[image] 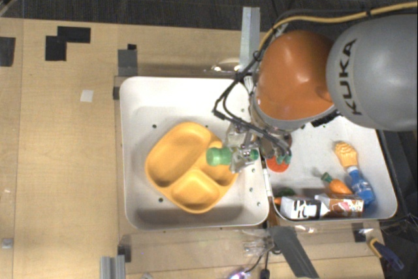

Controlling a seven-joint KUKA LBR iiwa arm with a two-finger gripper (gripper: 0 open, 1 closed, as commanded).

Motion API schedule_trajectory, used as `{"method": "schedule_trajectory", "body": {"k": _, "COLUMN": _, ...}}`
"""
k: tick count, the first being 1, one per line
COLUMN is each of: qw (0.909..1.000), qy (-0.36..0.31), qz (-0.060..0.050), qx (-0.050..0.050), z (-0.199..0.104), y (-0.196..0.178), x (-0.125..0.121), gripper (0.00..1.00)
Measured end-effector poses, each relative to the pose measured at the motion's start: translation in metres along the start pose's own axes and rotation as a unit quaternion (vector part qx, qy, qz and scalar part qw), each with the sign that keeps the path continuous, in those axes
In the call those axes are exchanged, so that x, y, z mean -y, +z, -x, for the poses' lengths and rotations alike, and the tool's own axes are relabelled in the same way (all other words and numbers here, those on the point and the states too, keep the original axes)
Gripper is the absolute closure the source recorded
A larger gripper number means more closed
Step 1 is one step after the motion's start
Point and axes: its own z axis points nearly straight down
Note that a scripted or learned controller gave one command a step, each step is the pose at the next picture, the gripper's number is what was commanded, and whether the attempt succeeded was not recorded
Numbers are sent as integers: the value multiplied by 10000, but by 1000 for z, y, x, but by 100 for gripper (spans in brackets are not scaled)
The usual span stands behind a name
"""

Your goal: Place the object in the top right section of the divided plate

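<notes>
Small green rounded object (218, 156) at frame centre, caught between closed jaws of grey gripper (240, 155), over right rim of yellow three-section divided plate (186, 166) in left white bin (137, 140), right white bin (382, 166) holding assorted toys.

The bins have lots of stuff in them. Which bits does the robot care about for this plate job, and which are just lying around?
Part of the job:
- yellow divided plate in the left bin
- green object at the plate's right edge
- pincer, right beside the green object

Just lying about, in the right bin:
- orange-yellow toy
- blue bottle
- carrot-like piece
- red object
- printed packet
</notes>
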Motion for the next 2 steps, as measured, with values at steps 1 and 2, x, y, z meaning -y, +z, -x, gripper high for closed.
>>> {"method": "schedule_trajectory", "body": {"k": 1, "qw": 9919, "qy": -1268, "qz": -4, "qx": 75, "z": 16, "y": 59, "x": -54, "gripper": 100}}
{"method": "schedule_trajectory", "body": {"k": 2, "qw": 9678, "qy": -2507, "qz": 12, "qx": 227, "z": 9, "y": 62, "x": -83, "gripper": 100}}
